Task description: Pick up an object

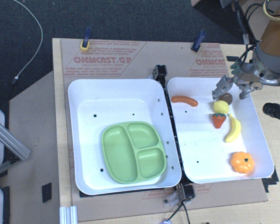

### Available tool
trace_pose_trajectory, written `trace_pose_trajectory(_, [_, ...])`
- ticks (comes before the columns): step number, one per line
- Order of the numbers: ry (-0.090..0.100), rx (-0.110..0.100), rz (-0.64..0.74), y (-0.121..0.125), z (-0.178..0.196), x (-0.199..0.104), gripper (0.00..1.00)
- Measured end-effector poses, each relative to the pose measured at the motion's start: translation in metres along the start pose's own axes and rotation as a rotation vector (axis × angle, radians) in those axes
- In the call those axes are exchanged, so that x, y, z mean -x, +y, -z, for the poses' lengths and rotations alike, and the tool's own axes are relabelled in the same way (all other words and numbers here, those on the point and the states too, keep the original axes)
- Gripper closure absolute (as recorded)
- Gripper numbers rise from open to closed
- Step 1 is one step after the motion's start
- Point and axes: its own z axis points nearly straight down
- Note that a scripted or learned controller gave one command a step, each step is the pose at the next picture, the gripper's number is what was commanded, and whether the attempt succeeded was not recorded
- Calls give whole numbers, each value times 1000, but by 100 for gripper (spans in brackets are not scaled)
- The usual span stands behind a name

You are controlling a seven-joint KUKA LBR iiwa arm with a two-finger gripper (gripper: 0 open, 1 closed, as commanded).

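With its grey metal fingers spread and holding nothing, the claw (232, 90) is hovering over the small round yellow lemon (220, 107) in the right white bin (196, 164), risking nudging the touching red strawberry (218, 120) or slipping off the curved rind.

The two bins (84, 101) are showing plain white, and the divided plate (133, 150) is showing pale green. The sausage (184, 100) and pumpkin (242, 163) are appearing orange, the banana (233, 129) yellow.
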Motion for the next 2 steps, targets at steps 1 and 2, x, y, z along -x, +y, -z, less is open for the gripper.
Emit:
trace_pose_trajectory(1, [-2, 13, 3, 2, 7, 0, 0])
trace_pose_trajectory(2, [-2, 8, 2, 10, -40, 4, 0])
